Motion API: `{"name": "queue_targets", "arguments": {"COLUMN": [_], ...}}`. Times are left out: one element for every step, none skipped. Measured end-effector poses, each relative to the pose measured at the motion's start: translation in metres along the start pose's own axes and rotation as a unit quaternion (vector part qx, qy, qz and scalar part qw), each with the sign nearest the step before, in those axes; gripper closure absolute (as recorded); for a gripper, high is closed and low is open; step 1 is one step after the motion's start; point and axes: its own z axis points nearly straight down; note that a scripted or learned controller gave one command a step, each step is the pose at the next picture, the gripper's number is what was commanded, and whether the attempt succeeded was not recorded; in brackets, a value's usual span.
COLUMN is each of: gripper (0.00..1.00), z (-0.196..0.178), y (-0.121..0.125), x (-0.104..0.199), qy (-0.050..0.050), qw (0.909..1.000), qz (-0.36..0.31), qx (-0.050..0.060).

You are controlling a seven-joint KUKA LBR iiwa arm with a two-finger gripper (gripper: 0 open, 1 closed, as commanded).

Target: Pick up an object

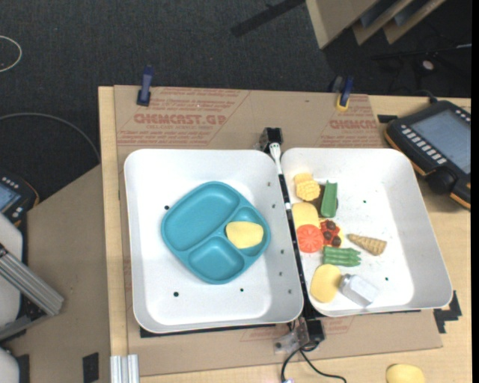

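Over in the left bin [150, 284], lying on the teal divided tray [196, 217] as a smooth, pale-yellow rounded lump [245, 234]; no telling the gripper's hold.

A dark grey carpet [67, 45] is covering the floor around the table [120, 322], and a thin pale cable [9, 51] is curling across it at the upper left. A brown cardboard sheet [224, 112] with red lettering is lying over the table top, and two clamps, one blue [144, 86] and one yellow and blue [343, 92], are gripping its far edge. A black handheld control pad [434, 142] is resting at the right. Pale wooden boards [367, 21] are leaning in at the upper right. Even light is falling from above.
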Motion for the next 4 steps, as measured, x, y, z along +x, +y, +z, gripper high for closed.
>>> {"name": "queue_targets", "arguments": {"gripper": [1.00, 1.00, 1.00, 1.00], "z": [0.110, 0.175, 0.270, 0.074], "y": [-0.004, -0.005, -0.006, 0.000], "x": [-0.028, -0.026, 0.104, 0.125], "qy": [0.004, 0.004, 0.007, 0.003], "qw": [0.9999, 0.9999, 0.9998, 1.0000], "qz": [0.005, 0.003, -0.003, 0.000], "qx": [0.015, 0.013, 0.016, -0.001]}}
